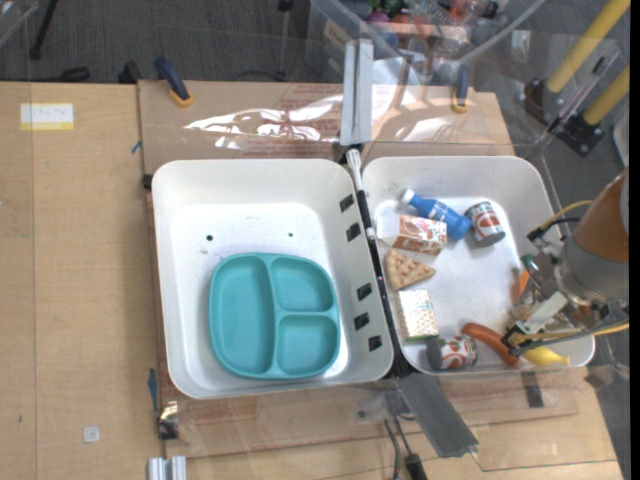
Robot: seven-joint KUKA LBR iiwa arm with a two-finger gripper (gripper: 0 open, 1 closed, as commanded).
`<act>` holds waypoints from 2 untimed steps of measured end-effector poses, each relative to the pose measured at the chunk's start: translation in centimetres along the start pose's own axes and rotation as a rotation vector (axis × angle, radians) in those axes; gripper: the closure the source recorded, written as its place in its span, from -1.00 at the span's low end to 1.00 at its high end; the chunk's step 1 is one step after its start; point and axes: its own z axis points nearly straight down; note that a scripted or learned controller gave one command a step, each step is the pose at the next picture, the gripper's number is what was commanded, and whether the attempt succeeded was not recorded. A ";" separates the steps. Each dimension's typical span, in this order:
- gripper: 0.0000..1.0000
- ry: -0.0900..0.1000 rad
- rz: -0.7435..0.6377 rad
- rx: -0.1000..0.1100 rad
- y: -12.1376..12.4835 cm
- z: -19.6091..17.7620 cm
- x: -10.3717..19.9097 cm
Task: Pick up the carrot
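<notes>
Orange carrot (488, 341) lies low in my right bin (455, 173), gripper (535, 320) beside it for pickup; grip state unclear.

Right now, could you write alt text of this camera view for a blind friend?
A robot gripper hovers over an orange carrot in the right white bin, among cans, cartons and a blue bottle. The left bin holds a teal divided tray.

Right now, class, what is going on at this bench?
A grey robot arm reaches in from the right over the right bin, its claw low near the carrot at the bin's near edge. The carrot lies on the bin floor beside a small can. The left bin holds a teal divided tray.
</notes>
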 end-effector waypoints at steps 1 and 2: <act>1.00 -0.001 -0.297 -0.018 -4.4 -0.2 0.1; 1.00 -0.011 -0.078 -0.006 -13.1 -12.4 4.7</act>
